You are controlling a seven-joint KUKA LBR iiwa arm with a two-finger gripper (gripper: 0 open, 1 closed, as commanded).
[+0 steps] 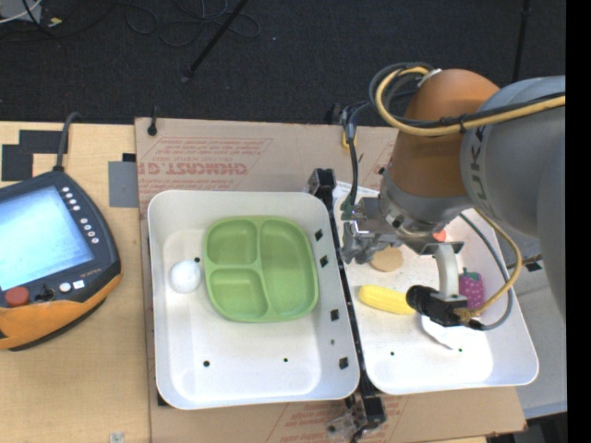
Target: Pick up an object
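A: Where do you want the end effector (362, 240)?

B: You lower it squarely over the tan disc (387, 260) just beside it, right of centre; I cannot tell its state.

A: And the bins?

B: Your right bin (499, 367) holds the disc, banana (385, 299) and purple fruit (473, 289); the left bin (240, 363) holds a green tray (259, 269) and white ball (185, 276).

Even overhead light — slightly soft

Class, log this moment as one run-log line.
gripper: over right white bin | yellow plastic banana: lying in bin | green divided plate: left bin
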